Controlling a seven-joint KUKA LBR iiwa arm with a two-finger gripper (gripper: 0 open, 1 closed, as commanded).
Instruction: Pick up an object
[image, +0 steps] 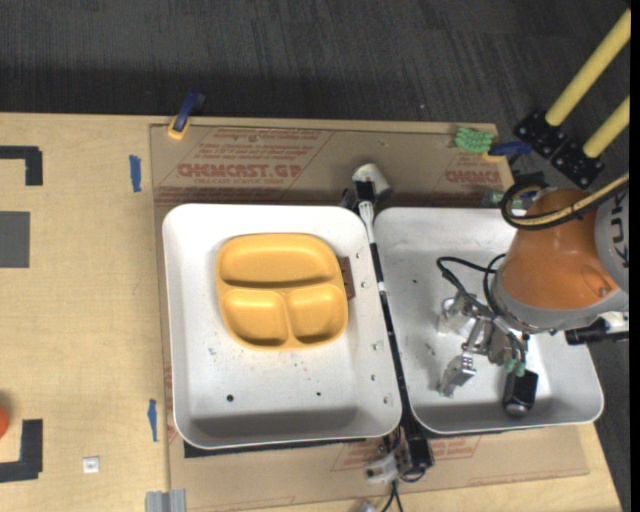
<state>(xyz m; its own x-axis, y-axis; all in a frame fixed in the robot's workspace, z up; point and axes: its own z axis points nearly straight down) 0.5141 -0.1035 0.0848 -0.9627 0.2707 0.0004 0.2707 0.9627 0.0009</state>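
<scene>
One yellow divided tray (283, 290) lies in the left bin (200, 350), toward its far edge. The pincer (468, 355) hangs in the right bin (420, 275), so it must cross over; whether it is spread cannot be told.

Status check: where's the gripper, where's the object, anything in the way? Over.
Gripper down in right bin. Yellow divided tray sits in left bin, apart from gripper. Adjoining bin rims lie between them.
</scene>
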